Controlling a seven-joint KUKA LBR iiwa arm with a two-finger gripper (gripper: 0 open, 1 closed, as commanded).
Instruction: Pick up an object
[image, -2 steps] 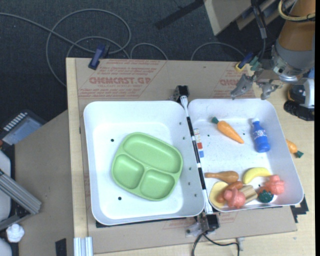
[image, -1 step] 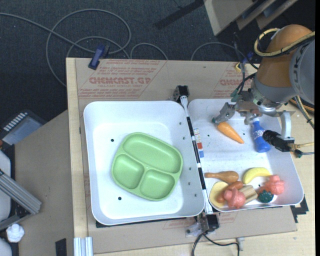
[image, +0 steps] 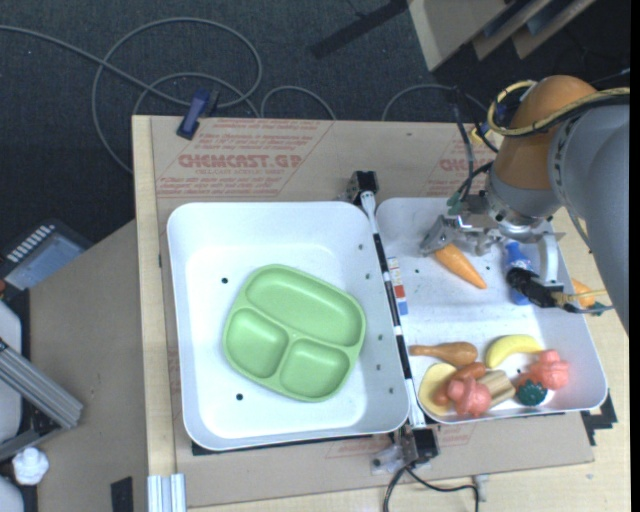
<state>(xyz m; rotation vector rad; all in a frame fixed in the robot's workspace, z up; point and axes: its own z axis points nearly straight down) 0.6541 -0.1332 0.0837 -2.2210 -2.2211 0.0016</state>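
My gripper (image: 468, 236) hangs low over the back of the right bin (image: 447, 312), under the grey wrist and its orange band. An orange toy carrot (image: 462, 265) lies on the bin floor just in front of it, its thick end close beneath the gripper; I cannot tell whether they touch. A blue object (image: 520, 279) sits right of the carrot. Along the bin's front lie a yellow banana (image: 512, 348), a brown drumstick (image: 447, 352), a pink toy (image: 469, 392) and a red-pink toy (image: 549, 370).
The left bin (image: 208, 252) holds a green divided plate (image: 295, 332). A black divider strip (image: 387, 283) runs between the bins. A small orange piece (image: 584, 293) rests at the right bin's right rim. Cables and a blue clip (image: 196, 112) lie behind the bench.
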